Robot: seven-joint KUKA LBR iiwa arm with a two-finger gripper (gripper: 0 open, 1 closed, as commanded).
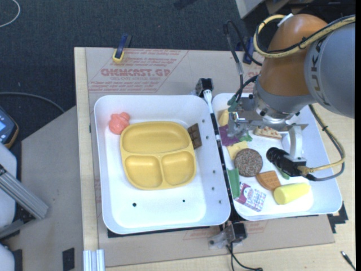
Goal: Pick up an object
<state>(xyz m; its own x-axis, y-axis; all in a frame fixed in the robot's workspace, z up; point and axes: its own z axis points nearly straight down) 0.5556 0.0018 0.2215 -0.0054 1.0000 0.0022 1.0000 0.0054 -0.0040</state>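
**Arm low over the right bin's clutter**

Camera view: two white bins. The left bin (107, 168) holds one yellow divided plate (157, 153), one pink toy (118, 122) and one brown block (194, 135). The right bin (324, 199) holds one round speckled cookie (248, 161), one yellow cylinder (291, 193), one orange wedge (269, 179) and one printed card (252, 197). The gripper (243, 124) hangs over the right bin's upper left; its opening cannot be made out.

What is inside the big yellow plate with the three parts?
The yellow plate in the left bin has nothing showing in its three compartments. A pink toy lies by its upper left corner and a brown piece touches its right edge. Whatever is underneath it is covered.
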